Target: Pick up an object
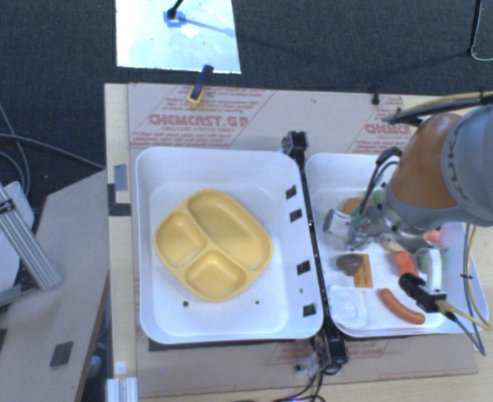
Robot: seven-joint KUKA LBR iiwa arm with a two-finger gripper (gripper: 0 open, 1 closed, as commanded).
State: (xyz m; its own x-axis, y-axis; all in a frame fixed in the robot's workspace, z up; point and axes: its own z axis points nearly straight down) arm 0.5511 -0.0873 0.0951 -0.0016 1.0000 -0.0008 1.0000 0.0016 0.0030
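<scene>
The worktop carries two shallow white bins side by side. The left bin holds one yellow tray with three compartments, its long axis running from upper right to lower left.

The grey arm with its orange band comes in from the right over the right bin, and the claw hangs low near that bin's middle; whether it is open, closed or gripping anything cannot be told, as the tip is too small and dark.

Several small things lie in the right bin. One red sausage lies near the front edge, its long axis pointing from upper left to lower right. One brown stick points straight front to back, with a grey lump touching its left side. One clear white cup sits at the front left corner. A short red piece lies right of the stick.
</scene>
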